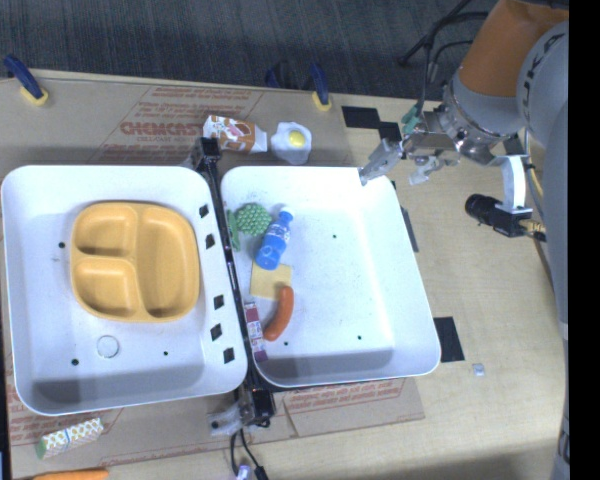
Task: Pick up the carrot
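Carrot [279, 311]: smooth orange curved cylinder, lying in the right white bin [380, 298] near its left wall, touching a flat yellow square slice [268, 280]; just beyond it, a blue plastic bottle [273, 240] and a bumpy green item [248, 219]. Left bin [40, 268] holds a glossy yellow three-compartment tray [135, 260]. Cardboard under bins has red print, unreadable; end effector [405, 158] over the right bin's far right corner, fingers spread, pinching nothing.
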Available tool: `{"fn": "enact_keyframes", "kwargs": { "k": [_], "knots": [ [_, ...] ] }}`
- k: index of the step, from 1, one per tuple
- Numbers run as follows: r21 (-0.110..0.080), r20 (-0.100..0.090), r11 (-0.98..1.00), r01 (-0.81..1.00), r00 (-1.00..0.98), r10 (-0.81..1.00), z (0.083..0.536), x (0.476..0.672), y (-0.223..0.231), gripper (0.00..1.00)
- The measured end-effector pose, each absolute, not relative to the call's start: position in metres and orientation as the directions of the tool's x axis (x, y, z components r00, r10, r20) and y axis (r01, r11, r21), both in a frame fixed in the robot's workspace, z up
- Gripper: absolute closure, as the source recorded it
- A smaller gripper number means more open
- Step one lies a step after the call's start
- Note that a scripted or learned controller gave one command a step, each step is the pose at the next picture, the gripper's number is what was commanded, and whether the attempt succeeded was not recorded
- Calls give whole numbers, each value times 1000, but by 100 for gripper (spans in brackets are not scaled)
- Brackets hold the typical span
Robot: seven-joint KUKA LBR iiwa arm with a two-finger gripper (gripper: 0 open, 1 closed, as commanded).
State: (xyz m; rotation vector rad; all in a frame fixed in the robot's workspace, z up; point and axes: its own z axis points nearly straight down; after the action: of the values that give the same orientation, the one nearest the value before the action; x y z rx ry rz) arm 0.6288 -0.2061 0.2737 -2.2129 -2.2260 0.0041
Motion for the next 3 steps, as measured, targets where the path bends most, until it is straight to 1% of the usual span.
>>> {"fn": "enact_keyframes", "kwargs": {
  "k": [1,2,3],
  "knots": [
    [0,-1,-84,996,84,996,91,626,-189,0],
    [-4,-1,-120,993,120,993,91,582,-107,0],
    [-6,0,-216,976,216,976,91,528,-96,0]
  ]
}}
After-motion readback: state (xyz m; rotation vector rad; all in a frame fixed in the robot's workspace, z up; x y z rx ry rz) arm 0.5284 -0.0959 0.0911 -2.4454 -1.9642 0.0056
